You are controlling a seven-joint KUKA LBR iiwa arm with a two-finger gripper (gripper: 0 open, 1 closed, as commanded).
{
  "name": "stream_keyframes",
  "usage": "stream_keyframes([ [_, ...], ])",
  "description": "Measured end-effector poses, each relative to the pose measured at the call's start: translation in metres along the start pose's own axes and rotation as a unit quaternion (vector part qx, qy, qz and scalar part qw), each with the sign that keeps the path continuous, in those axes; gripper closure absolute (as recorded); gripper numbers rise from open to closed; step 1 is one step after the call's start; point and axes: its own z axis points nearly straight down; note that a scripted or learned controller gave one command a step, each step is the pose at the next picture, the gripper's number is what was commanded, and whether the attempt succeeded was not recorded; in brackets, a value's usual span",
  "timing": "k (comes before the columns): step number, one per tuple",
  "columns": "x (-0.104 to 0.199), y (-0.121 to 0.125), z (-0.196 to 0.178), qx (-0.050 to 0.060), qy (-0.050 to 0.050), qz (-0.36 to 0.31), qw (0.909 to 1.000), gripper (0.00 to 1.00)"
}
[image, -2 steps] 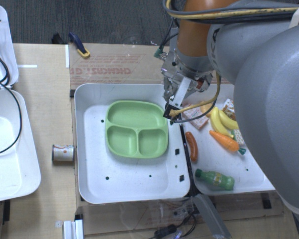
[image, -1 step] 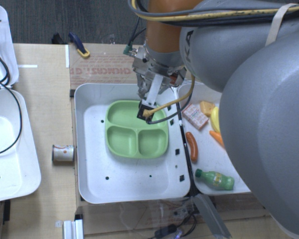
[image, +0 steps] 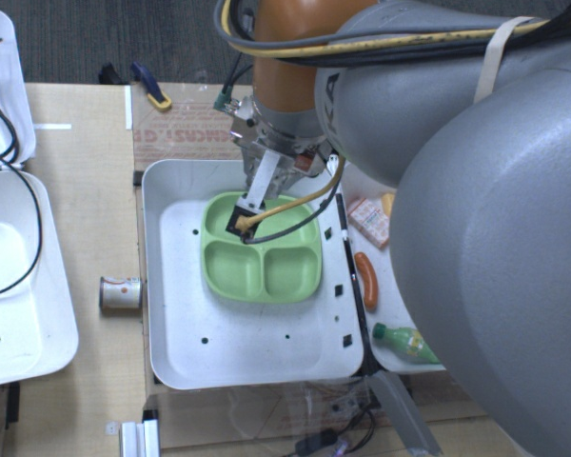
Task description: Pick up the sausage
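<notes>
While the gripper (image: 284,165) hangs over the back rim of the left bin (image: 171,255), the sausage (image: 366,280) lies in the right bin (image: 388,288). You can see it stretched out along that bin's left wall, just beside the rim where the two bins meet. There is very little room between the sausage and that wall.

A pink packet (image: 369,219) sits near the sausage's far end, and a green bottle (image: 406,343) lies near its close end. Neither one touches it. The floor to the right of the sausage is bare for a little way, and then the big grey arm (image: 495,208) covers the rest of the right bin.

In the left bin, a green plate (image: 263,267) with three parts sits toward the back. Its far edge is under the gripper. You have plenty of bare white floor in front of the plate and on its left.

You cannot tell if the gripper is spread wide or closed, because the wrist hides its tip.

A small can (image: 121,293) lies on the bench, just left of the left bin. At the far left, a white tray (image: 38,350) with a black cable (image: 9,255) is cut off by the edge.
</notes>
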Motion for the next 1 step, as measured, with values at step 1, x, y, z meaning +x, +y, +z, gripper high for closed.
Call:
stream_keyframes([
  [1, 0.0107, -0.0370, 0.0142, 0.000, 0.000, 0.034, 0.9994, 1.00],
])
